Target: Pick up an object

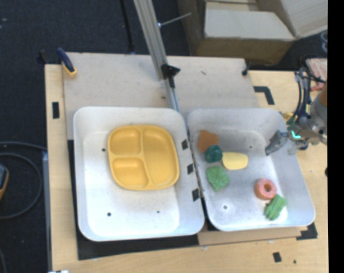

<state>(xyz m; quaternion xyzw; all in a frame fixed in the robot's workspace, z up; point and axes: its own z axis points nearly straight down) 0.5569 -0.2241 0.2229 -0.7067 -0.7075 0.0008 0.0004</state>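
Observation:
The right bin holds several small objects: an orange piece, a dark teal piece, a pale yellow piece, a green leafy piece, a pink ring and a green piece. My gripper hangs over the bin's right side, above and to the right of the yellow piece, apart from every object. Nothing is seen between its fingers.
The left bin bears a yellow divided plate. A slanted metal post rises behind the bins. Cardboard boxes stand at the back right. Cables lie off the bench's left side.

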